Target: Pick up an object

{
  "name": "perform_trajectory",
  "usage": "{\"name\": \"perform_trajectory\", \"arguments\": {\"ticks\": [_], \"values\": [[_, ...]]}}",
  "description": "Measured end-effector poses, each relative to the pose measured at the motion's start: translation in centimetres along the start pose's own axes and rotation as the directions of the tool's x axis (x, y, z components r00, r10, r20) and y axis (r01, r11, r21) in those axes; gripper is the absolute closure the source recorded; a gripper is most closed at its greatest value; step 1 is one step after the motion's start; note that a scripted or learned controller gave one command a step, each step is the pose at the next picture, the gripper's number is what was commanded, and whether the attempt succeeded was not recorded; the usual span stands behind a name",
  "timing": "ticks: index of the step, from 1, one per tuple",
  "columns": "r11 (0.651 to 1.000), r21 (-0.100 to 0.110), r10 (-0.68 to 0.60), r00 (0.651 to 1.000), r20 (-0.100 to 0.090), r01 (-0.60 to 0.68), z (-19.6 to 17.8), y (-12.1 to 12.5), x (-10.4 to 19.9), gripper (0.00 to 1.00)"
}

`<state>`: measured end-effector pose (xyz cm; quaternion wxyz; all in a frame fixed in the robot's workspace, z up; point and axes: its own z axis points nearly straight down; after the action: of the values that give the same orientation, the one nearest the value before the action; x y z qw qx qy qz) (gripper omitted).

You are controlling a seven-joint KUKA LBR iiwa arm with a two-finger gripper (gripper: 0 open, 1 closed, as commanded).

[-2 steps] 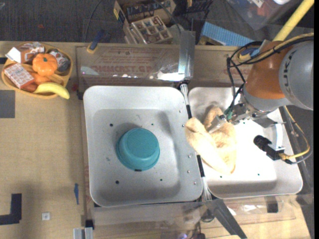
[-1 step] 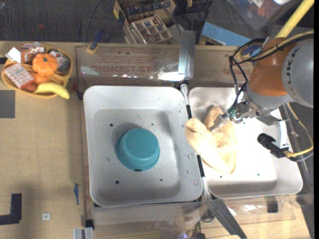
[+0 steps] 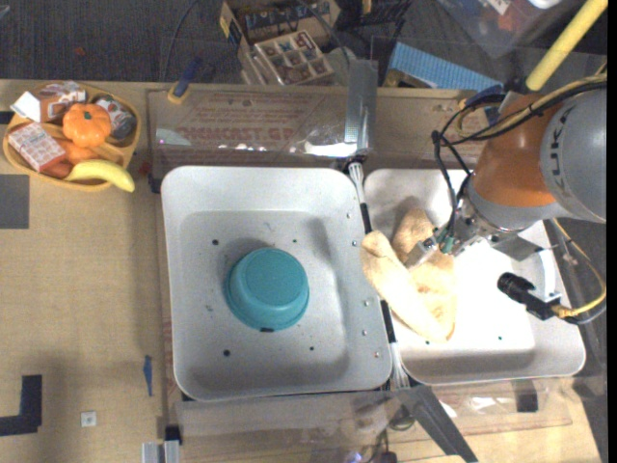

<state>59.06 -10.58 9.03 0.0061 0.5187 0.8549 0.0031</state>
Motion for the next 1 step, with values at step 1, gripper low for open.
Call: {"name": "perform_trajectory", "arguments": {"ticks": [1], "values": [[0.944, 0.015, 0.33, 0.944, -0.002, -0.33, -9.87, -1.97, 4.11, 0.0]]}}
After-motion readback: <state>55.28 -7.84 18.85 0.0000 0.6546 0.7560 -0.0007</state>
